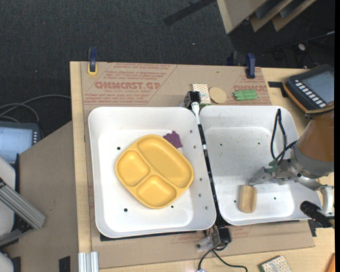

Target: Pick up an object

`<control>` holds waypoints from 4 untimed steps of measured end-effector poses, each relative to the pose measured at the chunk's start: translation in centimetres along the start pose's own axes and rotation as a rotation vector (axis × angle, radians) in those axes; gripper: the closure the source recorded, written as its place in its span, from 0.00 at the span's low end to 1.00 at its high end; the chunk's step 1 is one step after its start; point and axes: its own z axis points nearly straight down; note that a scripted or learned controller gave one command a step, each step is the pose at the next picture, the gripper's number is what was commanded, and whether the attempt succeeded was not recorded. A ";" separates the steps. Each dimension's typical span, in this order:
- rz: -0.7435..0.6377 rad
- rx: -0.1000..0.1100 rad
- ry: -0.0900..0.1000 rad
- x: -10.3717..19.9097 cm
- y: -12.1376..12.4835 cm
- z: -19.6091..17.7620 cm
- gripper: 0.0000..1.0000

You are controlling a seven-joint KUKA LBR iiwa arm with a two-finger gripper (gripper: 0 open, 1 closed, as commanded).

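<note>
While the gripper (261,178) hangs low in the right bin (234,119), its jaws seem spread and empty, just beside the tan wooden cylinder (247,198). Approach step, I judge; next it must straddle the cylinder and close.

My bench (133,79) is a pale board printed with red lettering, held at its far edge by two blue clamps (92,59). Beyond it I see dark grey carpet (106,26), with light wooden furniture (260,16) at the far right. A grey cable (32,103) loops over the floor on the left (near a bluish screen (16,141)). The light is even, without hard shadows.
</note>
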 end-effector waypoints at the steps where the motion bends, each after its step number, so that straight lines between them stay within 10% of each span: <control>1: -0.007 -0.001 0.001 9.5 0.9 -0.3 0.00; 2: 0.005 -0.006 -0.006 -2.6 -2.1 -0.4 0.00; 4: -0.007 -0.008 -0.003 9.2 2.8 -0.4 0.00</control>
